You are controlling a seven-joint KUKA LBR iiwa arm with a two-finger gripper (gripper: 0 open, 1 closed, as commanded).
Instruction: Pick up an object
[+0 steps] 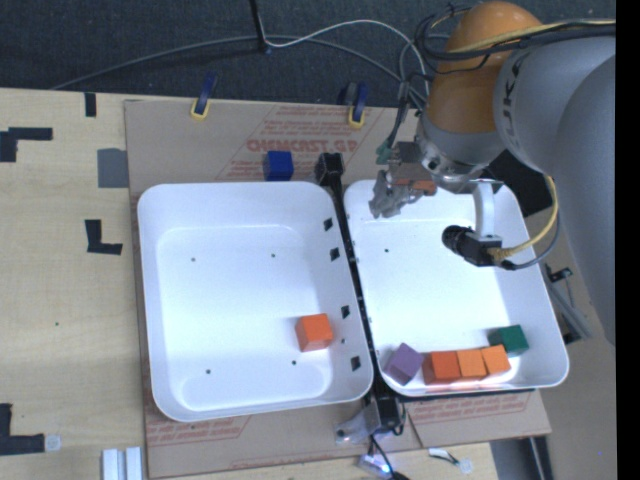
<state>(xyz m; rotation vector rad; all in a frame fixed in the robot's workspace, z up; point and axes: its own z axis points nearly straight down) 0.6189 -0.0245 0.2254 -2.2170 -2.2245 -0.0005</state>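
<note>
Right bin (530, 268): arm's gripper (388, 200) hung over far-left corner, grip state unreadable. Blocks sat along near wall: two orange (458, 365), purple (403, 363), green (511, 339). Judged light, rigid; grasp across flat opposite faces.

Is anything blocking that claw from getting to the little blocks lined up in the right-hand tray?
Nothing visible does. The gripper hangs over the far left corner of the right white bin; the purple block, orange blocks and green block lie along its near wall, bare white floor between.
</note>
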